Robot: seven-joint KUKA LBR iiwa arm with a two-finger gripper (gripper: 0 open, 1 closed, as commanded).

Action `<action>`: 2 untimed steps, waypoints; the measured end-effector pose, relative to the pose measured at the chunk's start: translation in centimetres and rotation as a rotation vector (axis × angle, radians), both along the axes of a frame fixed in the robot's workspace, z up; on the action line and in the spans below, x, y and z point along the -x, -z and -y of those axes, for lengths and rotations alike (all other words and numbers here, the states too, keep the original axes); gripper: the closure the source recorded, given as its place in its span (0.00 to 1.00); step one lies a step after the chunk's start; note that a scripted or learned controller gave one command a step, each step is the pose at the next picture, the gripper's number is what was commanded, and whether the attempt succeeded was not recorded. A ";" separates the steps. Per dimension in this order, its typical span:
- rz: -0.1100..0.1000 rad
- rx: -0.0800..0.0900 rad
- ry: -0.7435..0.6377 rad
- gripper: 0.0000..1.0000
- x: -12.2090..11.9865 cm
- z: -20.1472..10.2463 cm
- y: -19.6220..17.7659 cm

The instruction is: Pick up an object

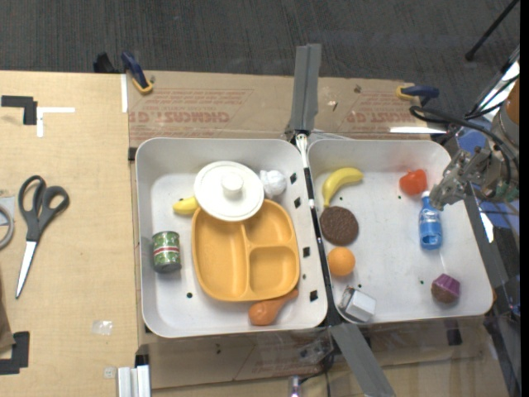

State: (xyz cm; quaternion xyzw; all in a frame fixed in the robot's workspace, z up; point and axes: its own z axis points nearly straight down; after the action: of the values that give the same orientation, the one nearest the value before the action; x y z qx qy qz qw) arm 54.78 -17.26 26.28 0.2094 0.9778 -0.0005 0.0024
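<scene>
Poised at the right wall of the right bin (pixel 388 251): the gripper (pixel 445 193), low over the cap end of a blue bottle (pixel 430 228), close to it or touching, hard to say which. Impossible to tell whether clenched or released; nothing plainly seen in its grasp. Lying on the bin floor just inside the right wall, that bottle, with a red object (pixel 413 181) near its upper end and a purple object (pixel 445 288) lower down by the front corner. Bare white floor across the middle of this bin, well apart from the clutter along the divider: a banana (pixel 340 182), a brown disc (pixel 339 225), an orange ball (pixel 340 260), a small grey box (pixel 357 304) against the front rim. Far tighter in the left bin (pixel 157 172): a yellow divided tray (pixel 245 255) under a white lid (pixel 229 190), a green can (pixel 166 251) beside the left wall.
</scene>
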 end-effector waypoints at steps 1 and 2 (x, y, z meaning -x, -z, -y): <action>-0.003 -0.002 -0.211 1.00 1.3 -5.3 13.5; -0.003 -0.002 -0.211 0.00 1.3 -5.2 13.5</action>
State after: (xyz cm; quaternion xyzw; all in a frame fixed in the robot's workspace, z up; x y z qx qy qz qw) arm 53.51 -12.02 12.80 0.1051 0.9945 0.0004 0.0010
